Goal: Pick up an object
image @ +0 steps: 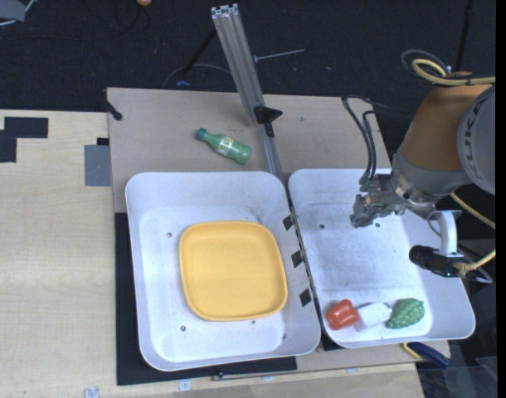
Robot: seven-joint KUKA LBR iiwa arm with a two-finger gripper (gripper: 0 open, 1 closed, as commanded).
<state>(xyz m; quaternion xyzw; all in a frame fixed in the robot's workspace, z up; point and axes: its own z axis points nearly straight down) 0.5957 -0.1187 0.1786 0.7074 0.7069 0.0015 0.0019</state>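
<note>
— Two white bins lie side by side on the bench. What is in the left bin?

— One yellow plate, square with round corners. It lies flat, about in the middle of that bin.

— And the right bin?

— Three small things are in a row near its front edge. A red-orange object is at the left of the row, a white object is in the middle, and a green bumpy object is at the right. The white one seems to touch both of its neighbours, but I cannot tell this for certain.

— Where is the arm?

— It comes in from the right, and the gripper is over the back part of the right bin, well apart from the three things.

— Are its fingers open or closed?

— I cannot tell. The gripper is dark and small in this view. I see nothing between its fingers.

— Is anything outside the bins?

— Yes. A green bottle lies on its side on the bench behind the left bin. Near it a metal bar goes at a slant towards the place where the bins meet.
</note>
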